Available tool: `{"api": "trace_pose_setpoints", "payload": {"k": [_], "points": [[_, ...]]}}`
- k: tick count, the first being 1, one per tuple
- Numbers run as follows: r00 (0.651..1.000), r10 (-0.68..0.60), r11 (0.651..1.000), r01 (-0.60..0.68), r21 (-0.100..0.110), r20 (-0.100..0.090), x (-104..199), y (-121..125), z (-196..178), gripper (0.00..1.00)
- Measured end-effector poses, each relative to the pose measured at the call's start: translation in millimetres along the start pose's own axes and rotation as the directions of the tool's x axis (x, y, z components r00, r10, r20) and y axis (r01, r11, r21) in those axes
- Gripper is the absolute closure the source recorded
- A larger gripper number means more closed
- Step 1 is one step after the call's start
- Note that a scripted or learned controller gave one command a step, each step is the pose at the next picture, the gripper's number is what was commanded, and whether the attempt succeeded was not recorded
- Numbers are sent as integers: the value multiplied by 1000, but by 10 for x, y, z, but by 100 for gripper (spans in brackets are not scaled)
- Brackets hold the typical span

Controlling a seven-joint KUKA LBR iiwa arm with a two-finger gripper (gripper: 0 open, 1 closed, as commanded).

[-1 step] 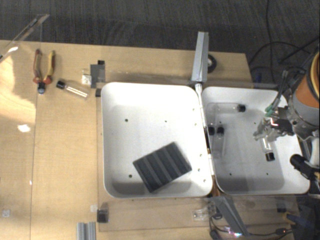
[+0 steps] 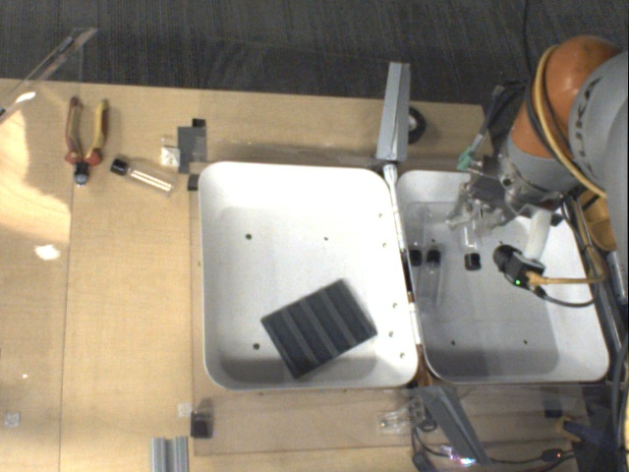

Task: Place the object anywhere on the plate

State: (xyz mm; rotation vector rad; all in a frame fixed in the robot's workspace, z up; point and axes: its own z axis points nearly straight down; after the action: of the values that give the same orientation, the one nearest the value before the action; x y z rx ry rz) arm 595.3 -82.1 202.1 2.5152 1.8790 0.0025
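Robot lab: wooden bench (image 2: pixel 118 293), white bins (image 2: pixel 295 185), pliers (image 2: pixel 85 136).

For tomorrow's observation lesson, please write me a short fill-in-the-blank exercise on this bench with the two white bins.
1. The dark ribbed rectangular block lies in the ____ white bin.
2. The grey arm's two-finger gripper hangs over the ____ white bin.
3. The red-handled pliers lie on the wooden bench, ____ both bins.
4. The arm carries a band coloured ____.

Missing words: left; right; outside; orange
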Motion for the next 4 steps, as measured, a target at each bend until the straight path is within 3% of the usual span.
{"api": "trace_pose_setpoints", "payload": {"k": [1, 2, 3, 4], "points": [[1000, -22, 1000, 22, 1, 0, 781, 278, 181, 100], [997, 75, 997, -75, 0, -1, 1516, 320, -25, 100], [921, 389, 921, -389, 2, 1, 2087, 143, 76, 100], [878, 478, 878, -478, 2, 1, 2915, -180, 244, 100]]}}
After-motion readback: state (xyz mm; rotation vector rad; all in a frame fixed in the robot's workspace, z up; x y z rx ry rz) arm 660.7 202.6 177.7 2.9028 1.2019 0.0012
